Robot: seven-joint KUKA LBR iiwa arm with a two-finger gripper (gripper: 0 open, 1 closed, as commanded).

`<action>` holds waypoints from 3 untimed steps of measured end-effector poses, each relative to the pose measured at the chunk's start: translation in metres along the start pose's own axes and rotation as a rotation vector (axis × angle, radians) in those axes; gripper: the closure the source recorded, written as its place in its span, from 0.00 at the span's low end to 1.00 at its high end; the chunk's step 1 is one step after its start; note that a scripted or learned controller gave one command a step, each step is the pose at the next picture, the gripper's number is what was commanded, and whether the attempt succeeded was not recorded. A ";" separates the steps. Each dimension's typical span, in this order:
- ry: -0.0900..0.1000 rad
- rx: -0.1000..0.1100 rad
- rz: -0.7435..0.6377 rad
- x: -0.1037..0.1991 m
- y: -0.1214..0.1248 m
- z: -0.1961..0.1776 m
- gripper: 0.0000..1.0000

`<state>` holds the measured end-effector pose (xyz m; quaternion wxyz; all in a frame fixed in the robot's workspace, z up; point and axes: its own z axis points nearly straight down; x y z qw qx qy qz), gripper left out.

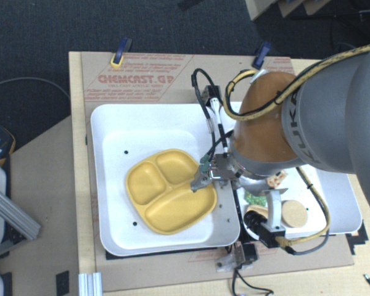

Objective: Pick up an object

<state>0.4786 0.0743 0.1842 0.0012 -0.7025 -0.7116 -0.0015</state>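
A yellow divided plate (165,191) with three compartments lies in the left bin (111,165), tilted toward the bin's right side. My gripper (203,176) hangs at the plate's right rim, low over the bin. Its small metal fingers touch or overlap the rim, and I cannot make out their spacing. The orange band and grey arm (296,122) cover much of the right bin.
In the right bin (342,217) a round tan disc (294,214), a green piece (254,198) and a small patterned item (275,179) peek out under the arm. Black cables (205,94) loop above the wrist. Blue clamps (119,51) hold the cardboard at the back.
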 end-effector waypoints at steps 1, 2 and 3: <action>-0.004 -0.002 0.013 -0.008 0.001 -0.011 1.00; 0.000 -0.017 0.009 -0.001 0.003 -0.158 1.00; 0.000 -0.013 0.008 0.031 0.002 -0.250 1.00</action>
